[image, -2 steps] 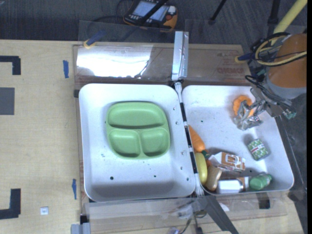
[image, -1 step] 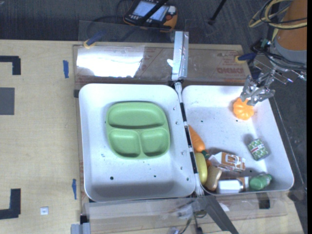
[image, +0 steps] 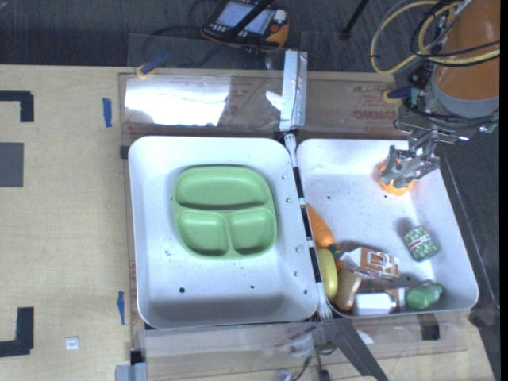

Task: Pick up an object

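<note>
We see the claw (image: 406, 165) low in the right bin (image: 349, 165), at its far right part, with the grey wrist and the orange band of the arm (image: 468, 46) above it at the frame's top right. Its fingers (image: 399, 163) come down onto a small orange object (image: 394, 182) on the bin floor; the metal overlaps the object's top. We can't tell how far apart the fingers are, or whether the object sits between them or just under them. Nothing reads as lifted: the orange object looks to be resting on the bin floor. Out from there, a small green patterned packet (image: 420, 242) lies nearer the camera by the right wall, apart from the claw. Along the near edge we have a cluster, packed close: a green rounded item (image: 425, 294) at the right corner, a white block (image: 375, 301) beside it, a brown-and-white carton (image: 375, 263) behind that, then a brown item (image: 348, 289) and a yellow item (image: 327, 272) against the divider. A carrot-like orange piece (image: 320, 226) lies along the divider just above the yellow one. The left bin (image: 151, 213) holds a green divided plate (image: 225, 210), three compartments, sitting flat in the middle. Both bins sit on the wooden surface (image: 63, 213); a clear plastic sheet (image: 198, 101) lies behind the left bin, and a handheld controller (image: 242, 20) is on the floor beyond it.
</note>
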Available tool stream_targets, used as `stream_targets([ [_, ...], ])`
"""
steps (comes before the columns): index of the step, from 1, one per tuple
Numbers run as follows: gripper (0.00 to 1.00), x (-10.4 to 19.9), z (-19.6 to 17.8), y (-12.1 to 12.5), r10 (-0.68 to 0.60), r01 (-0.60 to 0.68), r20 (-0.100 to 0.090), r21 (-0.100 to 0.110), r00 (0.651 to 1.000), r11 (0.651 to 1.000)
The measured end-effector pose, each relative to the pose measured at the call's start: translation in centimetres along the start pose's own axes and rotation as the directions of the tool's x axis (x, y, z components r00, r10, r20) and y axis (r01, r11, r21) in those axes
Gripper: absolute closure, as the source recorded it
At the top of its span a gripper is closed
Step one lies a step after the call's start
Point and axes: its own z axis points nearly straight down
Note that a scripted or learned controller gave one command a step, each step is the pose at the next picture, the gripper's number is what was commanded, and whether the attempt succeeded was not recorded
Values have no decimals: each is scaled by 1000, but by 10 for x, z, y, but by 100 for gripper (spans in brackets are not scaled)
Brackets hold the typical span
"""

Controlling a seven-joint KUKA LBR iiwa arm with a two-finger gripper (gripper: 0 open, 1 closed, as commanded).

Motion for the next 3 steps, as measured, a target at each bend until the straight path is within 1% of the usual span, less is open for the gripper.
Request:
stream_targets([
  [2,100,-3,-23,-3,11,-11,12,13,1000,1000],
  [3,100,40,-68,137,110,-110,-2,1,994,994],
])
